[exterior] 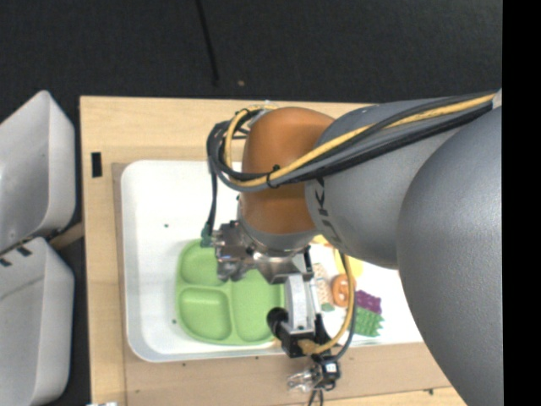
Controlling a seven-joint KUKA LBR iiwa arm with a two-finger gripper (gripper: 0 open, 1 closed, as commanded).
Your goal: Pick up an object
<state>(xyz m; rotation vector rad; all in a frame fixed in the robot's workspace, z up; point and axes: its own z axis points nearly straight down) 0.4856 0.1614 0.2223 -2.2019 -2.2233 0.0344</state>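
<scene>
We see the gripper [269,265] low over a green divided tray [211,304] at the white bin's [139,227] near side; the wrist hides its fingers, so we cannot tell their state

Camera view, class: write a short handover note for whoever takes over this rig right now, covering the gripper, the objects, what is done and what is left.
Gripper: hidden under the arm's orange band and wrist, low over the white bin; finger state cannot be told.
Objects: a green divided tray lies in the bin's near part, partly under the wrist. Right of it, a small orange piece and a purple grape-like toy on a green piece.
Done: no pick confirmed.
Left: grasp an object and lift it clear.
</scene>
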